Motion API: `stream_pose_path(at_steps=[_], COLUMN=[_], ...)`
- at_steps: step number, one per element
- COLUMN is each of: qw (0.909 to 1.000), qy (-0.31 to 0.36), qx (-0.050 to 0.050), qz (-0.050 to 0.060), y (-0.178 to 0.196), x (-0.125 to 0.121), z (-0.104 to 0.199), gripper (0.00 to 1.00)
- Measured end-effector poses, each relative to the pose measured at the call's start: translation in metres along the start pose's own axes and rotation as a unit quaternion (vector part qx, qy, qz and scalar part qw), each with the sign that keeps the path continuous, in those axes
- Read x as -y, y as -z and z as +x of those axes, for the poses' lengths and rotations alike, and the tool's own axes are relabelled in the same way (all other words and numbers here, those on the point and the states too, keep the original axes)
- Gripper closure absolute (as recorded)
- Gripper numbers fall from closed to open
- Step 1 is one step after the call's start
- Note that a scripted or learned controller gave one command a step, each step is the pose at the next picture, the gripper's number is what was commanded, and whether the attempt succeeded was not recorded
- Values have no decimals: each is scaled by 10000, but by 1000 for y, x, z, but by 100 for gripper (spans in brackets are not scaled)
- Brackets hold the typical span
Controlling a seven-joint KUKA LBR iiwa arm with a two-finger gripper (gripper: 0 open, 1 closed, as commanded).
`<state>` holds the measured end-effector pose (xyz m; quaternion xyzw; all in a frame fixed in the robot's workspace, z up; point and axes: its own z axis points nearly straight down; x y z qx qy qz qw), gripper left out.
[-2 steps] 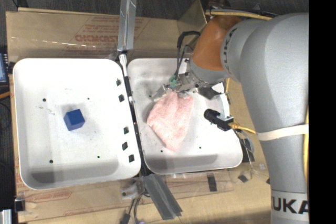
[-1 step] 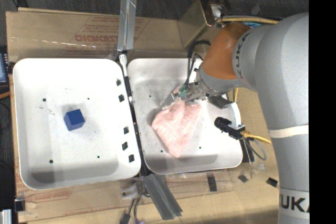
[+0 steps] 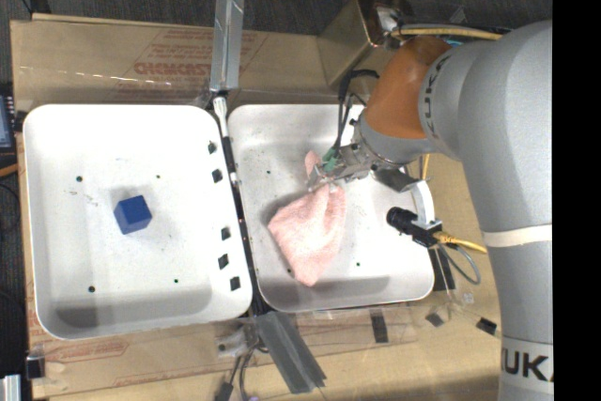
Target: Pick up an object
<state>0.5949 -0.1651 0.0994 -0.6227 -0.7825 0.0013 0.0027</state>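
A pink cloth (image 3: 308, 230) lies in the right bin (image 3: 282, 131), with its upper corner drawn up toward my gripper (image 3: 329, 172). The gripper's fingers are pinched on that top corner of the cloth. The rest of the cloth drapes down and to the left onto the bin floor. A small blue cube (image 3: 132, 213) sits on the floor of the left bin (image 3: 56, 146), far from the gripper.
The grey arm with its orange band (image 3: 399, 99) reaches in from the right, covering the right bin's far right side. A metal divider (image 3: 225, 42) runs between the bins. Cardboard (image 3: 113, 52) lies behind them.
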Motion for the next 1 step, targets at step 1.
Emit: stream_pose_path(at_steps=[1], qw=[9965], qy=[-839], qx=[6], qz=[-7], y=[136], x=[-44], z=[43], gripper=[100])
